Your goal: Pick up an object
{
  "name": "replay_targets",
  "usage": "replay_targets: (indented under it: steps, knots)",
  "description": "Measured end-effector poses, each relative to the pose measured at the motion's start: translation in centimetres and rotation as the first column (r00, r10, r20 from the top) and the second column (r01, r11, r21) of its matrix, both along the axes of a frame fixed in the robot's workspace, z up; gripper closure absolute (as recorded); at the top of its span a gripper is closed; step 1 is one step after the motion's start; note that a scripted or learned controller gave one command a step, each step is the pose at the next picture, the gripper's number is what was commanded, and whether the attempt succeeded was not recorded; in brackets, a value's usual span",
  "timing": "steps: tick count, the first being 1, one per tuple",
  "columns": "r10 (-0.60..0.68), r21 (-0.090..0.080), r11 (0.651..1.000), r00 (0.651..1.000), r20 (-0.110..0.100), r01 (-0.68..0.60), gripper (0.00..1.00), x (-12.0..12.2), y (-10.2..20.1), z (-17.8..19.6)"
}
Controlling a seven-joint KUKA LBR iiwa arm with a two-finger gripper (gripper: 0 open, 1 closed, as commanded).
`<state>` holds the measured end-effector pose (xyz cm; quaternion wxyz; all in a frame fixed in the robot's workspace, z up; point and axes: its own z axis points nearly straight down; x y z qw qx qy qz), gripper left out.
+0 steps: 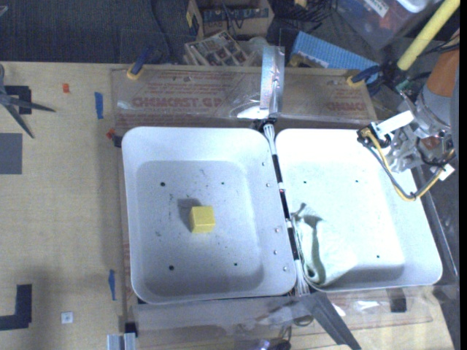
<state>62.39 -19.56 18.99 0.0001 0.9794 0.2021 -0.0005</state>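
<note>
The gripper [408, 148] sits at the right edge of the right bin [379, 268], up near its far corner, with a yellow cable looping below it. Its working end is a blur of metal and wiring from this angle, so whether it is wide or narrow cannot be told, and nothing is seen held in it.

Outward from there, the right bin holds a limp pale-green strip [314, 250] lying against its left wall, close to the divide between the two bins. Across that divide, in the left bin [146, 159], a small yellow block [203, 219] rests on the floor, well apart from every wall.

The block looks the easier pick: it is compact, stands free, and has flat sides. To do it well, the arm would need to travel left over the divide, centre directly above the block, square up to two opposite faces, and descend straight. The strip, hugging the wall, would likely be awkward to close around.
</note>
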Motion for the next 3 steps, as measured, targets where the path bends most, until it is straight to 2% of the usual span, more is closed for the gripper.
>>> replay_targets:
  steps: [1,2,3]
  knots:
    - [-0.203,0.002,0.979,0.979,-0.004,0.203,1.0,-5.4,-2.1,-3.4]
    - [-0.2,0.002,0.98,0.98,-0.006,0.2,1.0,-5.4,-2.0,-2.5]
    - [-0.199,0.0,0.98,0.98,0.0,0.199,1.0,1.0,-2.6,-0.2]
